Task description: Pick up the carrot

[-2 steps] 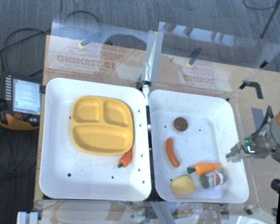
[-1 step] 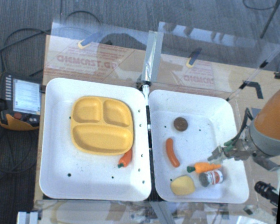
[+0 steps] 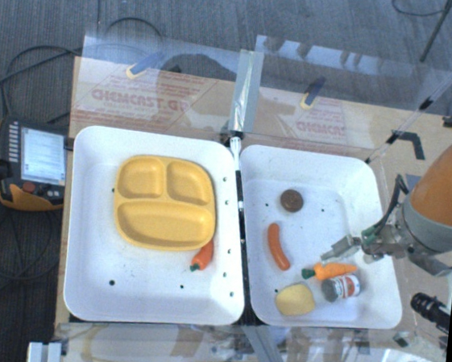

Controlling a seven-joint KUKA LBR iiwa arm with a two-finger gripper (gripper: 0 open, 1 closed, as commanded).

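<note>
- Nearest the camera, at the low edge of the right shallow white bin [image 3: 373,315], lies a pale yellow, lumpy potato-shaped piece [image 3: 295,299], at about 6 o'clock in that bin.
- Just at its 2 o'clock lies a small grey can with a red label [image 3: 341,287], and touching that can's upper side is an orange toy carrot with a green top [image 3: 331,271], lying nearly level with its green end pointing toward 9 o'clock.
- A second small orange carrot with a green tip [image 3: 202,256] lies in the left white bin [image 3: 77,281], against the 5 o'clock corner of the yellow three-part plastic tray [image 3: 165,202].
- Also in the right bin: an orange-red sausage-shaped piece [image 3: 278,246] near the middle and a round brown disc [image 3: 291,200] at about 11 o'clock.
- The grey arm with its orange band [image 3: 443,193] reaches in from 3 o'clock; the hand [image 3: 356,245] hangs just above the right-bin carrot, at its 1 o'clock. Whether it is open or closed I cannot tell; nothing can be seen gripped in it.
- Progress, as I judge it: the approach looks nearly done, but the carrot lies flat on the bin floor, not lifted. Left to do: lower onto it, grip it clear of the can, and raise it.
- The crowding can is the likely hazard for a clean grip.
</note>
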